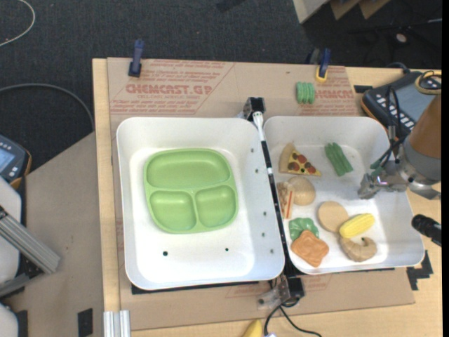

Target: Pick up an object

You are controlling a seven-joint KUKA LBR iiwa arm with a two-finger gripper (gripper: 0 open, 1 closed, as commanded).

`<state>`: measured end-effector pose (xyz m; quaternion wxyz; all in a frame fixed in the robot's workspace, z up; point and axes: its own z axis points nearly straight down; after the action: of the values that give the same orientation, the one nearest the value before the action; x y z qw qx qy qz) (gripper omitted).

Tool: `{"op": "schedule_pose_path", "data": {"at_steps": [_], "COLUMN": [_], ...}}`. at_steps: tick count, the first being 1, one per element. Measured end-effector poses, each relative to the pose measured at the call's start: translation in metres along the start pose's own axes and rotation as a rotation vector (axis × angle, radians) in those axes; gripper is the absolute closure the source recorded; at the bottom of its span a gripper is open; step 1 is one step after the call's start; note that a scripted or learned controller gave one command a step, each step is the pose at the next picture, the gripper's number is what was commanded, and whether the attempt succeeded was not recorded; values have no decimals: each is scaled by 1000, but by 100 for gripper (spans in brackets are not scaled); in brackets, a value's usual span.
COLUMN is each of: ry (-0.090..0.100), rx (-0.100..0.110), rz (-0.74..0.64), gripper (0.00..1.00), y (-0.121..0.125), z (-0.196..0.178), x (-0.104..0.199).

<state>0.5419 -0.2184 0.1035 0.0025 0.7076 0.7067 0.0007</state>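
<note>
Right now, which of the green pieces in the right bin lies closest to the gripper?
The long ribbed green piece at the back of the bin, just left of the gripper. The leafy green one lies further off, by the orange piece.

The brown board point(210, 83) under the two bins carries red printed lettering that reads "CHEMCAST G P" in large letters at its far left, with a smaller line of red print above and below it that is too fine to read. A second patch of the same red print sits at the board's far right, partly covered by a green block point(305, 93), and only fragments of it show.
</note>
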Motion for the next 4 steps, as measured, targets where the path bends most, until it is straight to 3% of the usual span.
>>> {"op": "schedule_pose_path", "data": {"at_steps": [4], "ry": [-4], "rx": [-9], "rz": [1], "gripper": [100], "y": [2], "z": [-40], "x": [0]}}
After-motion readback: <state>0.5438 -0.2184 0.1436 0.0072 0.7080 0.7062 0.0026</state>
